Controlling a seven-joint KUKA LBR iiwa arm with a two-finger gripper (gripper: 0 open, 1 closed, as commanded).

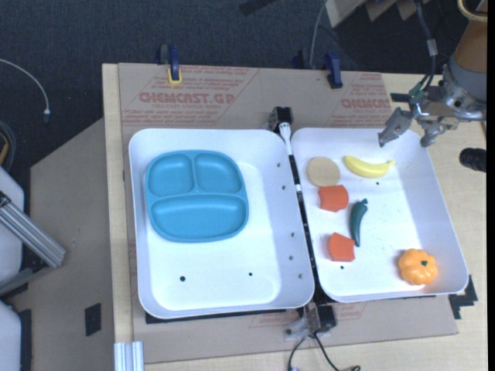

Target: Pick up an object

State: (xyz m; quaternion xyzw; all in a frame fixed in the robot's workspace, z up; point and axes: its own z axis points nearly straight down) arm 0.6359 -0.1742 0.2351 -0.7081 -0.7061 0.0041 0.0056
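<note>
Tray (198,195) in L bin (155,269), banana (367,165) in R bin (441,207)

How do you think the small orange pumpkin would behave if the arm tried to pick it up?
The pumpkin looks round and smooth, so it may roll or slip from a pinch. It seems to be a moulded toy, probably light and stiff. It sits near the bin's right wall, leaving little room there.

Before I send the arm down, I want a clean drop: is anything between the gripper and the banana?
Nothing visible. The gripper hangs open at the right bin's far edge, with bare bin floor between it and the banana.
</note>
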